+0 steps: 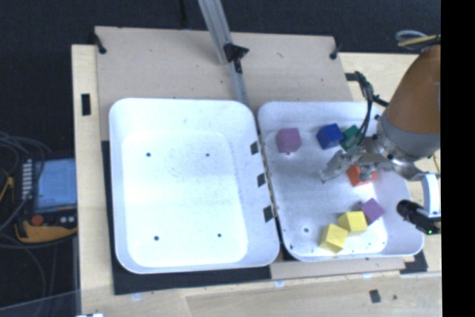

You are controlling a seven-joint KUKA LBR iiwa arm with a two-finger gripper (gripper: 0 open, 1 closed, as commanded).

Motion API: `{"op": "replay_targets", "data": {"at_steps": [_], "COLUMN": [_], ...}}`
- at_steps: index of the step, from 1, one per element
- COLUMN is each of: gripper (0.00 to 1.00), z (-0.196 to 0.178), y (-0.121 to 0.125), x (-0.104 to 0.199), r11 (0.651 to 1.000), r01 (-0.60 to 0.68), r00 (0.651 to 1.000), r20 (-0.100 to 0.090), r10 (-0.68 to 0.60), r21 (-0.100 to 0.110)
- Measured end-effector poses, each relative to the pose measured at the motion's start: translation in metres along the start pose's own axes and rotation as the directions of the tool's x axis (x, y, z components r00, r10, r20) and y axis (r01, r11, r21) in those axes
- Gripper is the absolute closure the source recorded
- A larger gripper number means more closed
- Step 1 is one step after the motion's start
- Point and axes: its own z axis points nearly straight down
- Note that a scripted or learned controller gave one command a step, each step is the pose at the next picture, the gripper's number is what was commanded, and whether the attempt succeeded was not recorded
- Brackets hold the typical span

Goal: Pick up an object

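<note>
Here the arm reaches in from the right over the right-hand bin [297, 122], its tool [343, 162] low among the blocks.

The tool sits near the middle of that bin, just left of a small red-orange block [361, 175] and just below a blue cube [329, 136] and a green block [350, 135]; whether it is apart, together or clamped on anything cannot be told, since the metal parts blur together. A pink-purple cube [288, 139] rests toward the bin's upper left, well apart from the tool. Lower down lie two yellow cubes, one [354, 221] just beside a purple block [372, 209] and the other [334, 237] nearer the bottom rim. The left-hand bin [119, 130] stands beside it on the pale wooden surface [85, 70], their inner rims almost touching.
</note>
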Motion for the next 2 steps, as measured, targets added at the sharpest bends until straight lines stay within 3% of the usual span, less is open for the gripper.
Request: {"op": "replay_targets", "data": {"at_steps": [1,2], "gripper": [0.0,0.0], "z": [0.063,0.084], "y": [0.002,0.003], "x": [0.0,-0.001], "r11": [1.0,1.0], "r01": [0.0,-0.002], "r00": [1.0,1.0], "r20": [0.0,0.001], "r10": [0.0,0.002], "r21": [0.001,-0.006]}}
